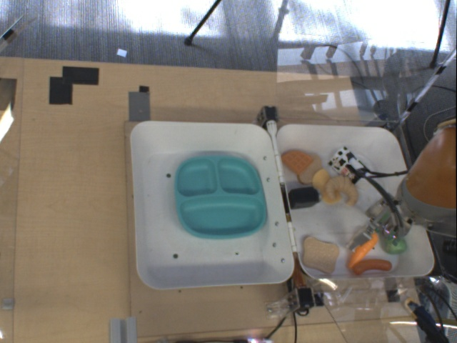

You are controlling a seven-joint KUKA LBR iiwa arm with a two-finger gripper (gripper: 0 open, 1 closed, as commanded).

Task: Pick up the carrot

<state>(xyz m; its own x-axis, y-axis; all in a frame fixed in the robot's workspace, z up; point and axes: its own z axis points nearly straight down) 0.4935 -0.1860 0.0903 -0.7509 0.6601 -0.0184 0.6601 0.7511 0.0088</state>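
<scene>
The orange carrot lies slanted in the right bin, near its front right corner. My gripper hangs low over the bin, right at the carrot's upper end, and its metal tip seems to touch or nearly touch the carrot. The arm's orange band comes in from the right edge, with black cables running to the wrist. Part of the gripper hides the spot where it meets the carrot.
A red sausage lies just in front of the carrot, with a green item to its right and a toast slice to its left. Further back are a pretzel, a black block, a bread roll and a black-and-white toy. The left bin holds a teal divided plate.
</scene>
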